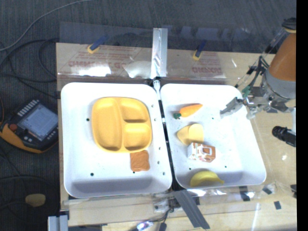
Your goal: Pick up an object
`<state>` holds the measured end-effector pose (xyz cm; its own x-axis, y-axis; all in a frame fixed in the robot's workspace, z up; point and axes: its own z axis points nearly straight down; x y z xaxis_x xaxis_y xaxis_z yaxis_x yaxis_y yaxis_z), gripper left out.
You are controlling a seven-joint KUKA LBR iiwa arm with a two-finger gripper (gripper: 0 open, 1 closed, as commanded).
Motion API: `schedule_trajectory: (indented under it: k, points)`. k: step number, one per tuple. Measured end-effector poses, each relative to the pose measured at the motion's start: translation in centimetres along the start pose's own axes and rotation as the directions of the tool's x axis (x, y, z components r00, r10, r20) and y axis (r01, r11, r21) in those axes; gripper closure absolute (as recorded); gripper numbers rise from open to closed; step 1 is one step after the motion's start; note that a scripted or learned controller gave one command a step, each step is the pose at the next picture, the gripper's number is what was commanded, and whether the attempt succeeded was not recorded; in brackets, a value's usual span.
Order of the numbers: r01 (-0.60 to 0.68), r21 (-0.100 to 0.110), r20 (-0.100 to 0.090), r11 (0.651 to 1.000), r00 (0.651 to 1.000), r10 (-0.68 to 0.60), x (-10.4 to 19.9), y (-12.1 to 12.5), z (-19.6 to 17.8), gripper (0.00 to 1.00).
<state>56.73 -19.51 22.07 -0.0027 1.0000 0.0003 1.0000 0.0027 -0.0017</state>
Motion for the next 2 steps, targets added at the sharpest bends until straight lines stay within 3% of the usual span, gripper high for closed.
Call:
schedule_trajectory:
  k: [1, 2]
  points:
    - [0.162, -0.002, 0.000, 0.987, 0.987, -0.162, 2.3, -4.5, 12.7, 0.00]
    - [0.168, -0.014, 0.009, 0.986, 0.986, -0.168, 4.8, 1.6, 13.0, 0.00]
